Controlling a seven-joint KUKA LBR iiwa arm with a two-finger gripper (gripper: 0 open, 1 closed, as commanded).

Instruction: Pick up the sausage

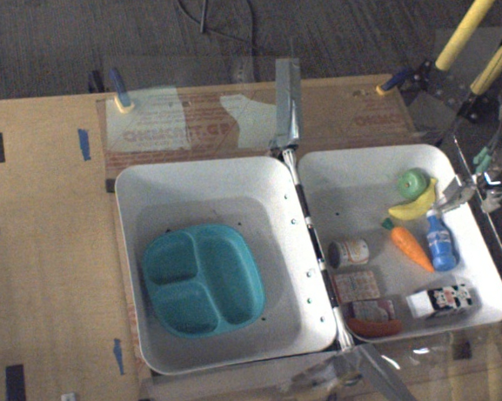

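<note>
Whether the gripper (470, 190) was spread or closed I could not tell. What I took for it was a pale metal shape at the far right rim of the right bin (353, 173), too small and cluttered to read. Nothing was visibly held in it.

The sausage (373, 327) lay flat in the near left corner of that bin, long side along the near wall and close to the divider between the bins. A packet (371, 309) lay just behind it, touching or nearly so, with a patterned card (356, 284) behind that. The carton (440, 300) lay to its right, near but apart. Further back were a can (349, 251) on its side, a carrot (410, 247) and a blue bottle (441, 244) side by side, then a banana (413, 205) and a green fruit (413, 181) by the far right.

The lot looked scattered at random, as for grasp trials. I judged the sausage sat awkwardly: hemmed by the wall in front and the packet behind, so closing across its width left little room.

Relative to the gripper, the sausage was well apart, diagonally across the bin towards the near left. The pick had not yet begun.

The left bin (145, 183) held a teal tray (203, 278), out of the way.
</note>
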